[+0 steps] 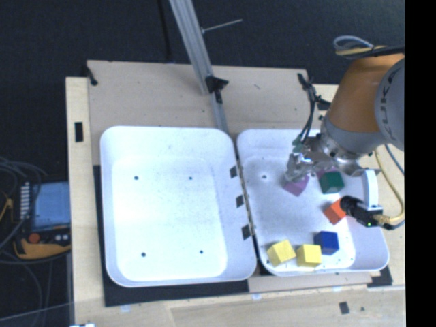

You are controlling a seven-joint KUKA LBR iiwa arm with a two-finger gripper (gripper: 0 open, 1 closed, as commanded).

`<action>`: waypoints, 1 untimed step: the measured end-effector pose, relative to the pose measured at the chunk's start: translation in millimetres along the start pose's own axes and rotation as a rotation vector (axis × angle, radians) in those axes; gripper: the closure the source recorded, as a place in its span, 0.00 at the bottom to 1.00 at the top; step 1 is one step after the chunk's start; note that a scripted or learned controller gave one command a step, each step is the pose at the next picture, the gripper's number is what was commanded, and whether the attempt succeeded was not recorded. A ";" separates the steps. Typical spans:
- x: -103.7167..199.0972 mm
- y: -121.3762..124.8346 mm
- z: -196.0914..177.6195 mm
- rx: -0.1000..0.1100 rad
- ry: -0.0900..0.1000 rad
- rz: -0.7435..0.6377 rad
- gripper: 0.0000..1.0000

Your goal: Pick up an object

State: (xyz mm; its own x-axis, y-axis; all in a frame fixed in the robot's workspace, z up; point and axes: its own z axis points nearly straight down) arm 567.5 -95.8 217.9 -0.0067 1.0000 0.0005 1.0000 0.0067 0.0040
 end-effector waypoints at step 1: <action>49.6 -4.3 -15.1 -0.001 0.001 -0.001 1.00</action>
State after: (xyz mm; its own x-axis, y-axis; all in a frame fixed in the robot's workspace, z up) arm 562.8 -46.2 233.0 -0.0078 1.0000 0.0010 1.0000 0.0078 0.0049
